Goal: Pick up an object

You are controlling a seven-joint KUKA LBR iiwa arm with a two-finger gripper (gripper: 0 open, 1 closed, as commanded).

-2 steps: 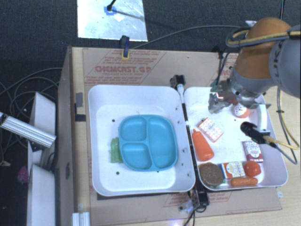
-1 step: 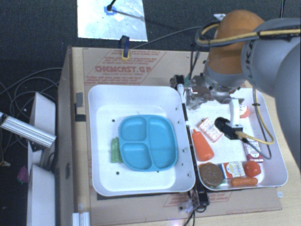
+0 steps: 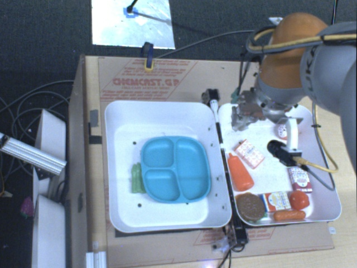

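Observation:
My gripper hangs over the far left corner of the right bin, under the orange wrist band. Nothing shows between its tips. In front of it lies a small red-and-white packet. An orange bottle lies along the bin's left wall. Near the front sit a brown round patty, a red tomato, an orange sausage, a red-and-white carton and a red packet. A white and red item lies by the arm.
The left bin holds a blue divided plate with a green piece beside its left edge. The arm crosses the right bin's far side. Cardboard lies under both bins.

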